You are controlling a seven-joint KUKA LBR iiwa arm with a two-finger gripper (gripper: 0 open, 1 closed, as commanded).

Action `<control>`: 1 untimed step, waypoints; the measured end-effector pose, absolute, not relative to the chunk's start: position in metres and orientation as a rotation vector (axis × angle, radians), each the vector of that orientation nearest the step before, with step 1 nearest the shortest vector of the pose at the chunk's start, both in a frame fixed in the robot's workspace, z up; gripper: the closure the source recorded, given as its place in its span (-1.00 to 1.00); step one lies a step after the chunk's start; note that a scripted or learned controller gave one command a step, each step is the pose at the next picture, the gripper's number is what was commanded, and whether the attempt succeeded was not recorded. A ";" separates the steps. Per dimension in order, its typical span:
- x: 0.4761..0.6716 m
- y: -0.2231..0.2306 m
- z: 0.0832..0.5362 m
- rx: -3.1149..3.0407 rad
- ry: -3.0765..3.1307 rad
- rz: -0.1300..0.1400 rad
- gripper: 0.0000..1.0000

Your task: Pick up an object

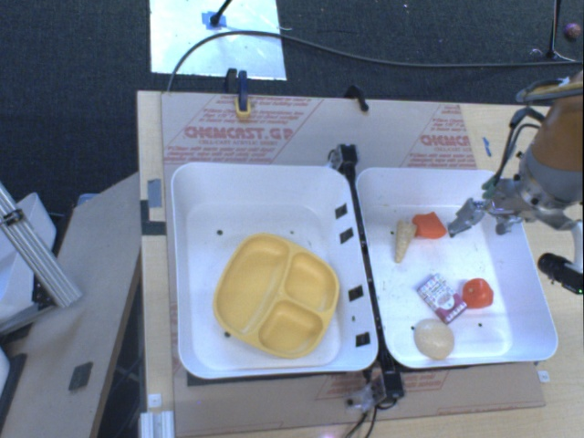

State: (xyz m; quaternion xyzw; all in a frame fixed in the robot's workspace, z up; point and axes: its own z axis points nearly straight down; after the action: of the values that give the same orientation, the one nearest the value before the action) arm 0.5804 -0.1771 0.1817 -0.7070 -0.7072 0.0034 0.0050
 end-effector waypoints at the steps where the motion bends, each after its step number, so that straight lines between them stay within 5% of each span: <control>1: 0.584 -0.177 0.189 -2.218 -2.226 -0.001 -1.00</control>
State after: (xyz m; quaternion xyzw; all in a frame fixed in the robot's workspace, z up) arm 0.5836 -0.1766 0.1894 -0.7059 -0.7084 -0.0002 -0.0005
